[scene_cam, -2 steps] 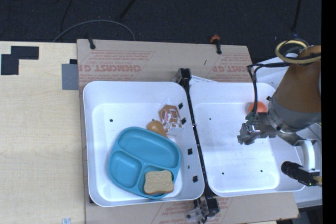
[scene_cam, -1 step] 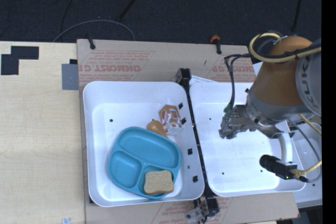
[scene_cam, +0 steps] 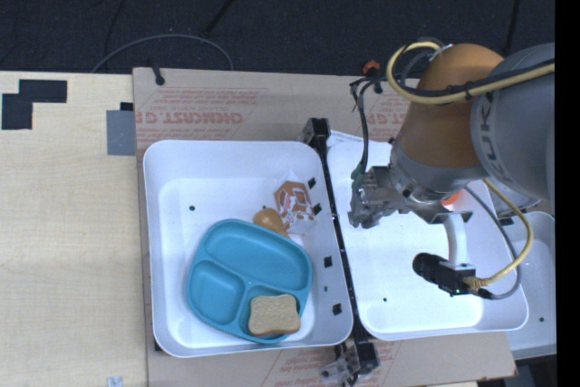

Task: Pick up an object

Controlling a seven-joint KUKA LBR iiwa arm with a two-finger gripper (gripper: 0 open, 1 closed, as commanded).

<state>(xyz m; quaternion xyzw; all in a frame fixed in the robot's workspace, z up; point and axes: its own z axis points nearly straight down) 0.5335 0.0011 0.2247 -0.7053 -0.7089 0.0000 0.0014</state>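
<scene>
Jaws: low over the right bin (scene_cam: 399, 308), hard by its wall on the side that faces the other bin. Seen from above, with the wrist in the way; cannot tell whether they are apart or together, and nothing is seen between them. Grey arm (scene_cam: 507, 131) with its orange band reaches in from the view's right.

Every loose thing lies across the dividing walls from the jaws, in the left bin (scene_cam: 168, 195).
- Crinkled brown-and-white packet (scene_cam: 294, 199): nearest the jaws, just beyond the divide, about level with them.
- Small orange-brown round thing (scene_cam: 269, 219): touching the packet on the side away from the jaws, and at the upper rim of the tray.
- Blue divided tray (scene_cam: 227, 272): farther from the jaws and toward the bottom of the view, lying flat on the bin floor.
- Tan square slice (scene_cam: 274, 314), bread-like: in the tray's compartment nearest the view's bottom edge, on the jaws' side of the tray.

Both bins sit on a cardboard sheet (scene_cam: 227, 109) on the pale wood counter (scene_cam: 63, 240).
</scene>
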